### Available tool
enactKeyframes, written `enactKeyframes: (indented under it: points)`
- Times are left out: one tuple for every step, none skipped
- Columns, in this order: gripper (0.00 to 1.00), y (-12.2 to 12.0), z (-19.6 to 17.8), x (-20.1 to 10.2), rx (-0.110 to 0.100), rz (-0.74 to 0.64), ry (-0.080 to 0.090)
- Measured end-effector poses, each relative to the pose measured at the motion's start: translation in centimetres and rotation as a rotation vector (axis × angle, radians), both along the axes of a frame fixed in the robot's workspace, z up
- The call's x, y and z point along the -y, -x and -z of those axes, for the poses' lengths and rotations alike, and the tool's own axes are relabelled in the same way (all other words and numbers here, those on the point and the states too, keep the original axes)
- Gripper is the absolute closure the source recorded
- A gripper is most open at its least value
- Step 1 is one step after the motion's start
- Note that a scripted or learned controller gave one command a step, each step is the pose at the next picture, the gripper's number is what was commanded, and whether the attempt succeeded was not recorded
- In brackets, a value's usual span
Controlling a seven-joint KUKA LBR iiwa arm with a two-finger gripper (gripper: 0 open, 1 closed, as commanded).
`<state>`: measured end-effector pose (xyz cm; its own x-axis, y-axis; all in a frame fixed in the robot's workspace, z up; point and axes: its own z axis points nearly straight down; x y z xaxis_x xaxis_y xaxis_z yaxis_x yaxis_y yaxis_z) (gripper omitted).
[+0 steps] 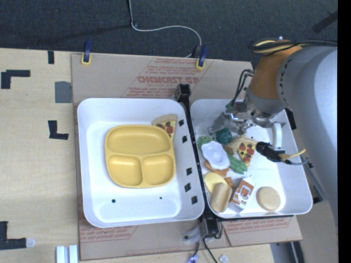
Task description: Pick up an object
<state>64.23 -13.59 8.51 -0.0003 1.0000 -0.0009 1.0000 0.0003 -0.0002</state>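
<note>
Looking down on the tabletop [33, 147], you've got two shallow white bins sitting side by side on a sheet of cardboard [159, 78]. The left bin [90, 147] has a yellow divided tray [141, 155] lying flat in the middle, plus a pizza slice toy [166, 124] tucked near the bin's back right corner, just beside the tray.

The right bin [299, 199] is where all the clutter is. A dark green round toy [223, 135] sits toward the back, touching a second pizza slice [244, 148] next to it. In front of those there's a white fried-egg-looking piece [215, 155] with some green leafy bits [237, 164] beside it. Closer to the front edge: a tan bread-roll thing [220, 196], a small orange and white packet [242, 193], and a round beige cookie or bun [268, 198] off to the right.

The grey arm with its orange band [269, 75] comes in from the right, and the gripper [235, 120] is down low over the back of the right bin, right above the green round toy. Honestly can't tell how the fingers are set, too blurry and dark there. Can't make out anything held between them either.

A black stubby part with a yellow cable [271, 151] hangs near the second pizza slice.
</note>
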Motion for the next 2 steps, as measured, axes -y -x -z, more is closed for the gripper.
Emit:
enactKeyframes:
  points:
    - [1.0,-0.08,-1.05,-0.08,0.001,-0.002,0.001]
    - [0.0,-0.04,-0.97,-0.07,0.0,-0.002,0.001]
